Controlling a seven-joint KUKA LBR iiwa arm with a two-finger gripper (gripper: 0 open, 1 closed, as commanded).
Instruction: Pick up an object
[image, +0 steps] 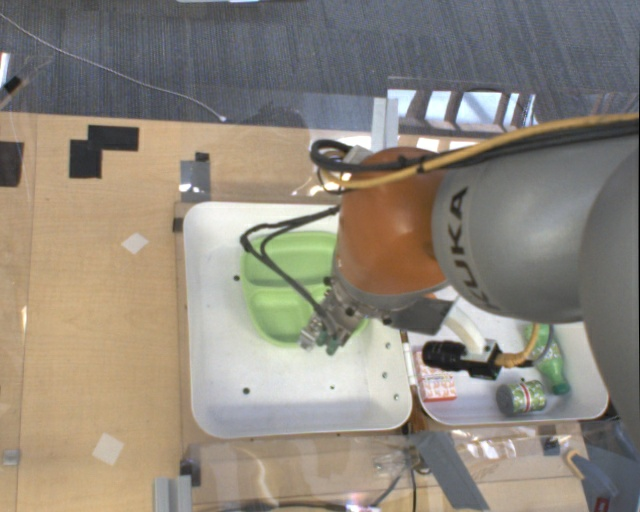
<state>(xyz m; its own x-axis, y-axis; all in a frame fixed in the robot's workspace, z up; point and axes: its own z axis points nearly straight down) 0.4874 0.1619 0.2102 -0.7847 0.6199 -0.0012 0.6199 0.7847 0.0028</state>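
Claw (328, 336) touching green tray (283, 285) lower-right rim.

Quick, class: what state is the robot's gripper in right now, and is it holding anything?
Gripper: cannot be told; it sits low over the green tray in the left bin.

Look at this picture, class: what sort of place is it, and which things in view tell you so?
Most likely a robotics lab or test cell. A KUKA arm reaches over two shallow white bins on a wooden bench, with black marker squares on the bench and loose cables about.
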